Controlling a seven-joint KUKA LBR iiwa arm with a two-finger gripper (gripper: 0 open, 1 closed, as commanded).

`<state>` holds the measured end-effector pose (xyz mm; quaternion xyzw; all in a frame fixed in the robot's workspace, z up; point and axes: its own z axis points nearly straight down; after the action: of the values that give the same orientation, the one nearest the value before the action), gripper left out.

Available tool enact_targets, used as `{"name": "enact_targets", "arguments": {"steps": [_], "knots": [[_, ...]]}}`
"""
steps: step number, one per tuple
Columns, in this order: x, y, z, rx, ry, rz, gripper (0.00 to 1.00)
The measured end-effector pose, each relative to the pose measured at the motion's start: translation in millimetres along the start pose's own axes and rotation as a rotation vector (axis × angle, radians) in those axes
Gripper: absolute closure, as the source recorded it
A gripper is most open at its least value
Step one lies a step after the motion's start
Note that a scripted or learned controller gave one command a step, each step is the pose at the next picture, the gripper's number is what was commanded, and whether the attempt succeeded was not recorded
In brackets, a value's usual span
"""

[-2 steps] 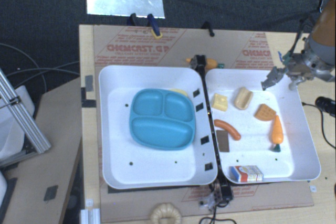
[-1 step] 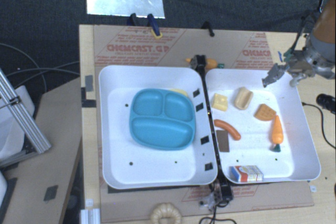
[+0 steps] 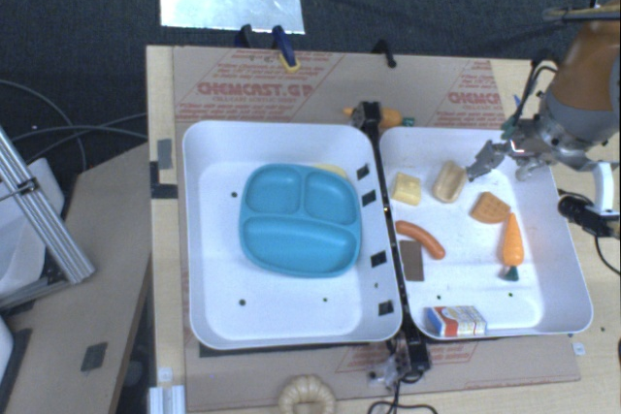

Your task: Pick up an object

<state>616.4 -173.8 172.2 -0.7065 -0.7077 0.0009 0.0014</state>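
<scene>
My gripper (image 3: 505, 160) hangs over the far right part of the right bin (image 3: 572, 291), its two fingers spread apart with nothing between them; one fingertip (image 3: 479, 168) points left toward the bread roll (image 3: 448, 180), just short of it, and the other sits further right above bare white floor. Just near of my fingers lies the small orange waffle piece (image 3: 490, 207), and beside it, toward the near right, the carrot (image 3: 511, 242) lies lengthwise with its green tip at the near end. Left of the roll is a pale yellow cheese block (image 3: 407, 189); nearer than that the sausage (image 3: 421, 239) lies at a slant, touching or just beside a dark brown bar (image 3: 411, 260). A small printed box (image 3: 456, 321) rests against the near wall of this bin. In the left bin (image 3: 209, 305) a blue divided plate (image 3: 300, 218) sits about the middle, with something pale yellow showing at its far edge, too hidden to name.
</scene>
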Motion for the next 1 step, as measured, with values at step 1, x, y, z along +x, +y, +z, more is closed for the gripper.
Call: {"name": "enact_targets", "arguments": {"steps": [1], "knots": [[-5.2, 2.1, 42.9, -0.003, -0.001, 0.001, 0.00]]}}
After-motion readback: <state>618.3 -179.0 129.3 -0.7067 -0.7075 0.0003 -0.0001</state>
